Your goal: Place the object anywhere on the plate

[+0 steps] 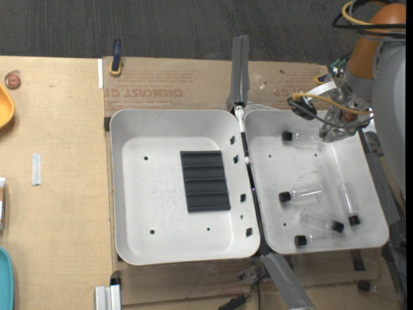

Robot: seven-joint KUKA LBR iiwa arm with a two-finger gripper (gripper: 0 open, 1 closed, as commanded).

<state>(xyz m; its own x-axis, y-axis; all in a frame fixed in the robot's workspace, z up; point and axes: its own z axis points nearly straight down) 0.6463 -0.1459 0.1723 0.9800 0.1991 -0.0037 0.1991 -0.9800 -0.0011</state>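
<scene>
The gripper hangs over the right bin near its two o'clock corner, wrapped in cables and seen from above, so whether it is apart or together cannot be told, nor whether it grips anything. In the right bin lie several clear tubes with black caps, hard to make out against the white: one tube at eleven o'clock, another tube near the middle, a long tube toward four o'clock, and two more at six o'clock whose outlines blur together. The left bin holds the dark ribbed plate at its centre. At nine o'clock an orange thing is cut off by the frame on the counter.
</scene>
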